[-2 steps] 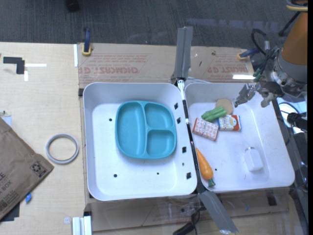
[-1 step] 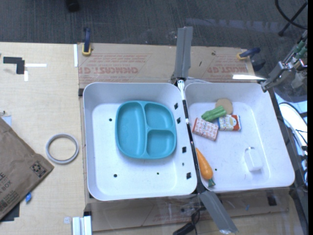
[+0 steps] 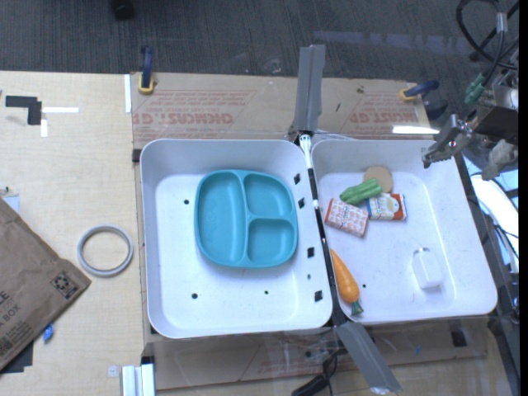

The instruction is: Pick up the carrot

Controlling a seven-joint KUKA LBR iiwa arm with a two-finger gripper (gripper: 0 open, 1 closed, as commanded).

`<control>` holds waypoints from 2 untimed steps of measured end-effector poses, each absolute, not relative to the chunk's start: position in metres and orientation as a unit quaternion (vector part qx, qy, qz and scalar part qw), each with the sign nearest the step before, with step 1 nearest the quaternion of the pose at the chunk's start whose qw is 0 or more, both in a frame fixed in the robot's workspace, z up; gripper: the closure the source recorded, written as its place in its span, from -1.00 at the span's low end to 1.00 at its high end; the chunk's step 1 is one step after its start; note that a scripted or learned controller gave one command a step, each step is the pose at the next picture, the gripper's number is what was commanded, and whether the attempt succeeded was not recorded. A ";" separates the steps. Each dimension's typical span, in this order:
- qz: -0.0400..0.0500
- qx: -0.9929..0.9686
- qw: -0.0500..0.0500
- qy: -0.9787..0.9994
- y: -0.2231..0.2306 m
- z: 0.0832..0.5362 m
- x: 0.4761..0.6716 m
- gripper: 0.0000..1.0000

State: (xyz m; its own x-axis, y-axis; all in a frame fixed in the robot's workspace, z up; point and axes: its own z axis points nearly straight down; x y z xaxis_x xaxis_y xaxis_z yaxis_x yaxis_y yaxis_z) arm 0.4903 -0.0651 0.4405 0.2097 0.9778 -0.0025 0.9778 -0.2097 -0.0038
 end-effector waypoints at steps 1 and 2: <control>0.003 -0.797 0.001 -0.604 0.051 0.324 0.478 -1.00; 0.003 -0.914 -0.001 -0.405 0.009 0.398 0.479 -1.00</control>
